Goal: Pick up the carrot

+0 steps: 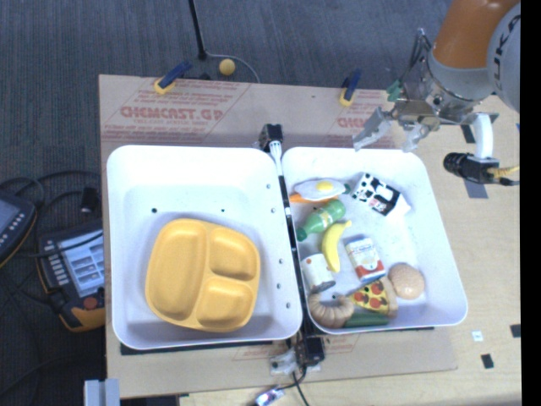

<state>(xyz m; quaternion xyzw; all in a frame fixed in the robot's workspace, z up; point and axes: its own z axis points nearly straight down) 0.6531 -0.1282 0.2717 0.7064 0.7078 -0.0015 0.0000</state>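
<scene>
While the gripper hangs with fingers spread apart and nothing between them just beyond the right bin's far rim, the carrot lies inside that bin, by its left wall, touching the fried egg.

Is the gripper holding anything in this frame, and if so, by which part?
Nothing. The gripper hangs open above the right bin's far rim, nothing between its fingers. The carrot lies in that bin.
</scene>
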